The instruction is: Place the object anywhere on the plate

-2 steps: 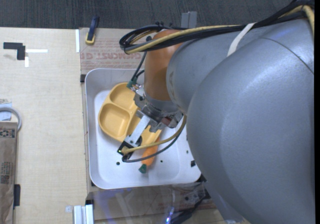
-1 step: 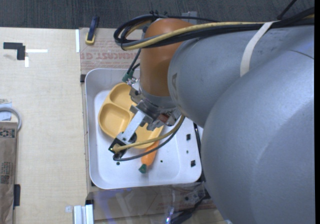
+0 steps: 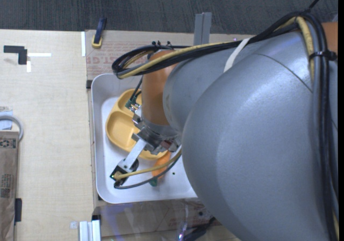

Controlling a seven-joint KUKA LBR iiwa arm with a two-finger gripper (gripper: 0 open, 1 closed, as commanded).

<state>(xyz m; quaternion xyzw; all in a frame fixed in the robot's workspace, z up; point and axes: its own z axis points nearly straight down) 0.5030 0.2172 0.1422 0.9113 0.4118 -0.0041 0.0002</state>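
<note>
A yellow divided plate (image 3: 119, 126) lies in the left part of the white bin (image 3: 98, 148). My gripper (image 3: 155, 146) hangs over the plate's right side, mostly covered by the wrist and the big grey arm. Just below it, off the plate's lower right edge, an orange object (image 3: 163, 167) with a small green end (image 3: 155, 181) shows on the bin floor. I cannot make out whether that object is between the gripper's tips or merely beside them.
The arm hides the bin's right half and everything further right. Pale wooden bench lies to the left, with a blue and yellow clamp (image 3: 98, 31) at the back and a brown carton (image 3: 7, 166) at the left edge.
</note>
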